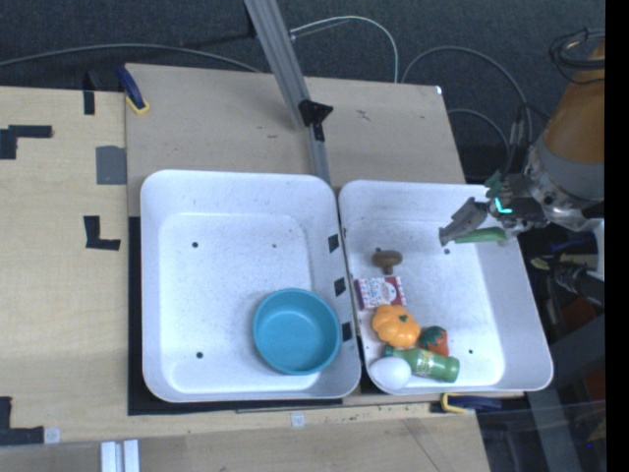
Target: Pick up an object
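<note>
Gripper (458, 231) over right bin (511, 347); perhaps open

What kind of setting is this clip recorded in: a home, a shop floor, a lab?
Most likely a robotics lab grasping bench: two white bins on a wooden benchtop, small toy items such as an orange pumpkin and a blue bowl, and loose cables on dark carpet.
</note>
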You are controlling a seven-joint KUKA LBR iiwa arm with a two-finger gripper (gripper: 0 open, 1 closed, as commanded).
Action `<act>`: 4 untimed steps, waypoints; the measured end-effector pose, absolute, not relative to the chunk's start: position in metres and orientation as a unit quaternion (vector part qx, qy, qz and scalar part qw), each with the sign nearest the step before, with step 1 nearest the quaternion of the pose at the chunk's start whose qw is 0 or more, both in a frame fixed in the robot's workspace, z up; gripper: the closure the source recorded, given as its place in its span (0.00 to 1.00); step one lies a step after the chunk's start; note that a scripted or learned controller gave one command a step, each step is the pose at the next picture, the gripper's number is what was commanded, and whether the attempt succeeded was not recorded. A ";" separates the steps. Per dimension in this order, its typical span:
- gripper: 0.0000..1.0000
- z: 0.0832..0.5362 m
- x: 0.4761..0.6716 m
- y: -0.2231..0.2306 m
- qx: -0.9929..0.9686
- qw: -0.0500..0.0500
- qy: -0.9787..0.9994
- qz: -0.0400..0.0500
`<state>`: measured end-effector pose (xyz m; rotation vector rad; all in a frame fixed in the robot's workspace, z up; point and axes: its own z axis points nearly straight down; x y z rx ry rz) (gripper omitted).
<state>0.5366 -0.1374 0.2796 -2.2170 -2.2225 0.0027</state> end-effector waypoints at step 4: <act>0.00 0.117 0.529 -0.124 -0.707 0.003 -0.708 0.003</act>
